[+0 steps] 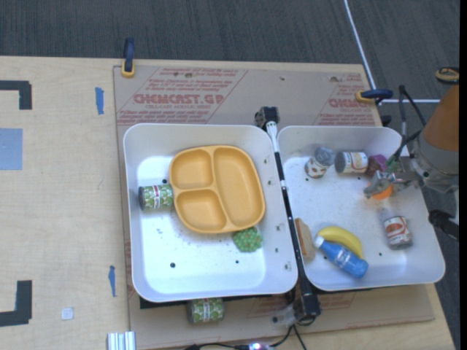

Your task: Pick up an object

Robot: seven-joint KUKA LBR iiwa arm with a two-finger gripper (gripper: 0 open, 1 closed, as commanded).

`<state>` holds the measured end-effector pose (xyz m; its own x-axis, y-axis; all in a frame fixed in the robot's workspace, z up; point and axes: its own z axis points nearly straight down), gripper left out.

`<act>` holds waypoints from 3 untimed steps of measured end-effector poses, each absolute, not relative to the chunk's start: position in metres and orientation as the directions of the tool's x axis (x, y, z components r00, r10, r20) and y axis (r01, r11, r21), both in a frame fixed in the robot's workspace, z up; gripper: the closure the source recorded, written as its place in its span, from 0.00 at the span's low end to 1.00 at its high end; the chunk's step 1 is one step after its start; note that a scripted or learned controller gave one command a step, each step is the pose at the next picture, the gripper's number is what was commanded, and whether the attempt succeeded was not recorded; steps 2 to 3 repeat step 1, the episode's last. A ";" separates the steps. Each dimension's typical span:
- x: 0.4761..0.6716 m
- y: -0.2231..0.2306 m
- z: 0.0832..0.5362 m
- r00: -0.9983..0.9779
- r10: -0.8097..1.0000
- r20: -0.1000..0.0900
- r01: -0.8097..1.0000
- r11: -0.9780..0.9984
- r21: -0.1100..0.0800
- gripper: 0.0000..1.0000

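A pale wooden bench [58,217] stands on dark ribbed carpet [219,13]. Two glossy white bins lie side by side. The gripper [387,181] hangs at three o'clock in the right bin [423,268]; its opening cannot be made out. A curved yellow banana [341,238] lies at six o'clock there.

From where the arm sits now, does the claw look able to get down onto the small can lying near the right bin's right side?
Probably yes. The can lies alone on bare bin floor, apart from the banana and blue bottle. The claw hangs just above and left of it, with nothing between them.
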<state>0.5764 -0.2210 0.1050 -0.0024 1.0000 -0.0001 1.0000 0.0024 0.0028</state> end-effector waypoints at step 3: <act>0.517 -0.133 0.210 -0.002 1.000 0.001 1.000 0.002 0.002 1.00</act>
